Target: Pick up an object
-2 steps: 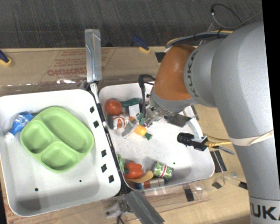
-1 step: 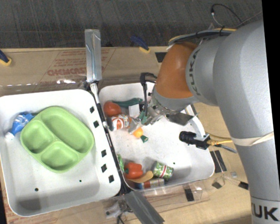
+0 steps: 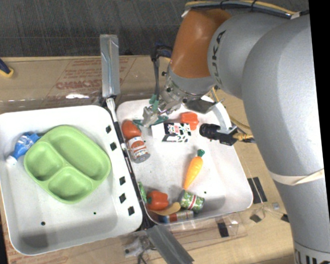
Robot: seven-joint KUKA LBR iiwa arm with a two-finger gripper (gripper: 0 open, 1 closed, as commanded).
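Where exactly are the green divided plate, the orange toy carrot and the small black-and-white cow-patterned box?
green divided plate [image 3: 67, 162]: camera view, left bin, centre ridge.
orange toy carrot [image 3: 192, 171]: camera view, right bin, mid-body.
black-and-white cow-patterned box [image 3: 178, 131]: camera view, right bin, top face.

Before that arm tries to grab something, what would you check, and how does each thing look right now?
1. Claw is over the right bin: ok.
2. Claw open or shut: cannot tell, too small and cluttered.
3. Nothing already held: cannot tell.
4. A target close by: ok, the small red-capped can lies just below-left of the claw.
5. Room around that can: not ok, it sits against the bin's left wall.
6. Easier pick available: ok, the toy carrot lies apart from other things mid-bin.
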